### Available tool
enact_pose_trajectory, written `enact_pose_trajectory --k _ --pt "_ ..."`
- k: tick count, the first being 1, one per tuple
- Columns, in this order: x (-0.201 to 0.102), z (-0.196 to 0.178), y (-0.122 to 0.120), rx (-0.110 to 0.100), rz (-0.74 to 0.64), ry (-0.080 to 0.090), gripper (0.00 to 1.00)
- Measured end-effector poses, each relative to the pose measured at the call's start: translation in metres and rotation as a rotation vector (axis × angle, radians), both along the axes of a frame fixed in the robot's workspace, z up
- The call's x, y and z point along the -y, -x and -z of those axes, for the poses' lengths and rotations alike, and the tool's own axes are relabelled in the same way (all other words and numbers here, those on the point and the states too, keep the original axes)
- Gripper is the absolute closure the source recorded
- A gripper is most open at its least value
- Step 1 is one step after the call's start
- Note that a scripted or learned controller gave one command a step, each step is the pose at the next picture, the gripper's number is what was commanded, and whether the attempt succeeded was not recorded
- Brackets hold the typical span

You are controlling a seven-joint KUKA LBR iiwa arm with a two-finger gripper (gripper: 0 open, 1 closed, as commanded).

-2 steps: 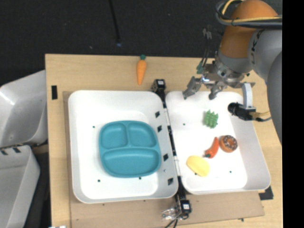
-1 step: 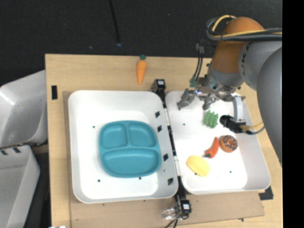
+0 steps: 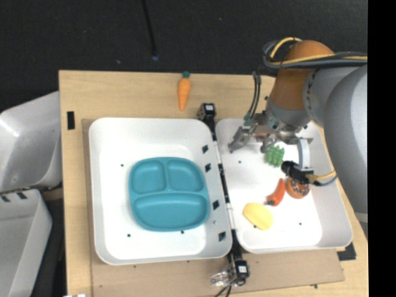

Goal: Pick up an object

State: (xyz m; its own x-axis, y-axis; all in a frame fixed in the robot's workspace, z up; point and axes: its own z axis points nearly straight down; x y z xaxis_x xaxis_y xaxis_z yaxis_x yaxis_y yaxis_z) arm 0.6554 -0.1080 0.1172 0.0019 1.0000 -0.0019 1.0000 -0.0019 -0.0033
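A small, knobbly green object (image 3: 275, 154) lies beside the tool (image 3: 267, 142).

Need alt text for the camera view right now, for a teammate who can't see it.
The arm's claw hovers at the back of the right bin, close by a green toy, with a red-orange toy and a yellow one nearer the front. A teal divided plate lies in the left bin; a toy carrot lies on the bench behind.

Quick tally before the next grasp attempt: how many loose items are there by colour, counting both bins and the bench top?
Orange: 1, the toy carrot on the bench behind the bins
Green: 1, the green piece in the right bin, just under the hand
Red-orange: 1, the chilli-shaped item in the right bin
Yellow: 1, the yellow lump in the right bin
Teal: 1, the divided plate in the left bin
Total: 5
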Motion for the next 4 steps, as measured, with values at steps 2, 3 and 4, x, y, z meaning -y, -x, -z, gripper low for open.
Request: enact_pose_trajectory --k 2,3,4 --pt "-0.007 -0.07 0.001 0.008 -0.004 -0.001 1.0" --pt "-0.006 -0.125 -0.001 0.011 -0.004 0.0 1.0" --pt "-0.047 -0.12 0.012 0.003 -0.006 -0.002 1.0"
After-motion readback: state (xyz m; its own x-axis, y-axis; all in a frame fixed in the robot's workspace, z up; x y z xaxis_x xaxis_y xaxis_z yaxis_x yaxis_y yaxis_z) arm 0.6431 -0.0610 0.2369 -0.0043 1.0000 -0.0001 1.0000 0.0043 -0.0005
